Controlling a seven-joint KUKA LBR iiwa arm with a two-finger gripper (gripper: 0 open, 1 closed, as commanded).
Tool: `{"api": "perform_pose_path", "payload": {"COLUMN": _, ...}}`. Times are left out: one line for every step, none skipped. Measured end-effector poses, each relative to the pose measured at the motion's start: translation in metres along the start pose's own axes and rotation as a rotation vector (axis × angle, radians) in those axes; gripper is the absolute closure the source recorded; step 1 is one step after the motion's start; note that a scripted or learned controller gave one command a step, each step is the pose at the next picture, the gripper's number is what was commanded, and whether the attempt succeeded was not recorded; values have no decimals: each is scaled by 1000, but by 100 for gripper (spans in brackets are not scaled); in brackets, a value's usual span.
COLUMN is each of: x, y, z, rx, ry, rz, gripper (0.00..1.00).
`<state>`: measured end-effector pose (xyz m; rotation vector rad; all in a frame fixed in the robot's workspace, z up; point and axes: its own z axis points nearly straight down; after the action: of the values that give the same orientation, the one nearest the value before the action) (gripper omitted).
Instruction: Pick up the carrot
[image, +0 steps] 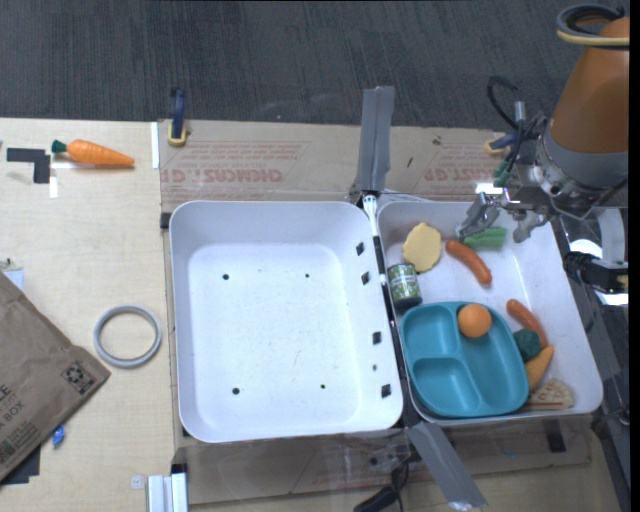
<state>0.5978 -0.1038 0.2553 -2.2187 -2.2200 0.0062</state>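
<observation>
The gripper (500, 222) is hanging open over the far end of the right bin (580, 330), holding nothing. The carrot (539, 367) is lying nearer, by the bin's right wall, beside the teal tray (450, 375), pointing near to far

There were two white bins (270, 225) and (570, 300), one teal tray (445, 375), one orange (474, 320), one green can (404, 284), one tape ring (127, 334) and two carrots: one (92, 153) at the upper left, one (525, 318) at the right.
</observation>
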Motion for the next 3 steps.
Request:
{"api": "perform_pose_path", "payload": {"x": -7, "y": -42, "z": 149, "rx": -5, "ry": -1, "rz": -288, "gripper": 0}}
{"api": "perform_pose_path", "payload": {"x": -59, "y": -41, "z": 101, "rx": -4, "ry": 0, "rz": -313, "gripper": 0}}
{"api": "perform_pose_path", "payload": {"x": -18, "y": -48, "z": 163, "rx": -9, "ry": -2, "rz": -110, "gripper": 0}}
